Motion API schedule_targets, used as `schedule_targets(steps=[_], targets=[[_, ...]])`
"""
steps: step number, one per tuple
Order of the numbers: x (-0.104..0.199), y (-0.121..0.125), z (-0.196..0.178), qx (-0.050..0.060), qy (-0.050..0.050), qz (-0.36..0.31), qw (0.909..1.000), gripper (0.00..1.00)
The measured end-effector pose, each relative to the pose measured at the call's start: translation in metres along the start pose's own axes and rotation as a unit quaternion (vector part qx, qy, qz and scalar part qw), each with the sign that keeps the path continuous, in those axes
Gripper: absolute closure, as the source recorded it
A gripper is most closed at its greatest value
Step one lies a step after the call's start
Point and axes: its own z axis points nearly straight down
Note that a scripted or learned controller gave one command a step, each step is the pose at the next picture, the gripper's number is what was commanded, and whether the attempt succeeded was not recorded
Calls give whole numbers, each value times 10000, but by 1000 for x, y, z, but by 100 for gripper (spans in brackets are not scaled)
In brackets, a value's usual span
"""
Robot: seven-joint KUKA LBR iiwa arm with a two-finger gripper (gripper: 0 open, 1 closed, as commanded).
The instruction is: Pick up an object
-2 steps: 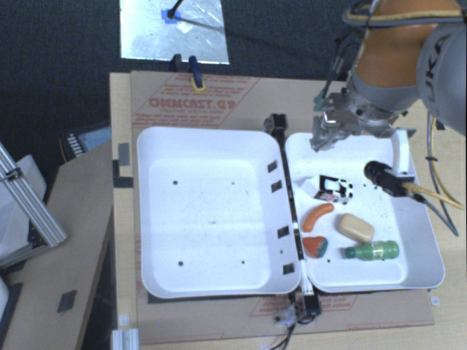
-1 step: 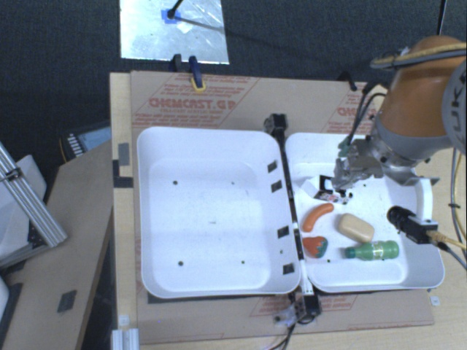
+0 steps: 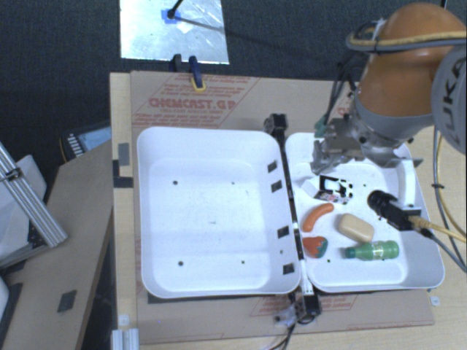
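The right bin [image 3: 419,272] holds several small items. An orange sausage-shaped piece [image 3: 318,216] lies near its left wall, with a red and teal piece [image 3: 316,247] just in front of it. A tan block [image 3: 355,228] and a green bottle [image 3: 373,251] on its side lie to their right. A black-and-white patterned item [image 3: 336,188] rests further back. My gripper [image 3: 326,159] hangs over the back left of this bin, just behind the patterned item and above it. Nothing shows in its grasp.
The left bin [image 3: 157,268] stands beside the right one, with a black divider strip [image 3: 286,195] between them. Both rest on a cardboard sheet [image 3: 197,100]. The big orange and grey arm [image 3: 412,64] covers the right bin's back right part.
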Motion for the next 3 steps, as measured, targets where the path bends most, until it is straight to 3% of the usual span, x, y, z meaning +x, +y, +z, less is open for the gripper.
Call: schedule_targets(steps=[1,2,3], targets=[[54,-13,-98,-26,6,-2,10000,100],[104,-50,-156,-4,9,0,10000,100],[140,-32,-224,-10,5,14,10000,100]])
